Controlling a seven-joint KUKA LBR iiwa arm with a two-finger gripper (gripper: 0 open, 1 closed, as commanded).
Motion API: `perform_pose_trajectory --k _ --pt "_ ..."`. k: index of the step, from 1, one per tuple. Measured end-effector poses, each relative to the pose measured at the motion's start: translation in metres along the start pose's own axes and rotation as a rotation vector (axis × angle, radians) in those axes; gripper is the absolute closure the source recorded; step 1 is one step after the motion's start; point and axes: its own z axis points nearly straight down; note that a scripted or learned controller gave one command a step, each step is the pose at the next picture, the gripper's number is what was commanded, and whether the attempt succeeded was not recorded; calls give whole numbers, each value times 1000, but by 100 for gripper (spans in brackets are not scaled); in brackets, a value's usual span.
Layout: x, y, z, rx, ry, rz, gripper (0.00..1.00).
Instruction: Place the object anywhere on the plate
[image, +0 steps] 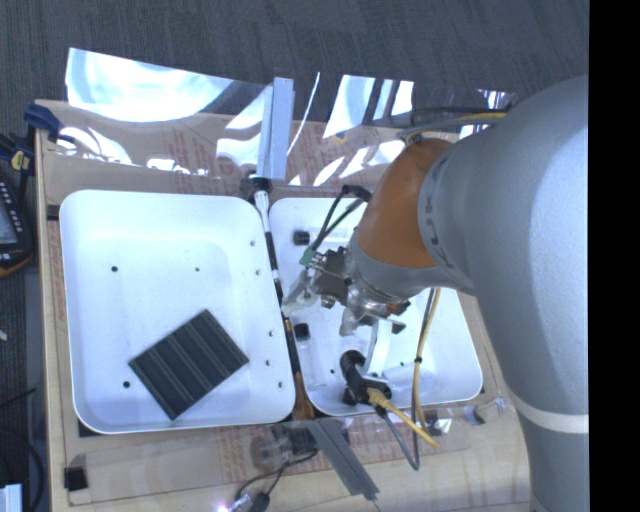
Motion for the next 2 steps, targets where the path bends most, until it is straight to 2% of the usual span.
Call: perform_pose_trajectory --k 1,2 --pt "61 -54 1 2 0 445 100" --pt "110 7 0 -1 -1 408 100"
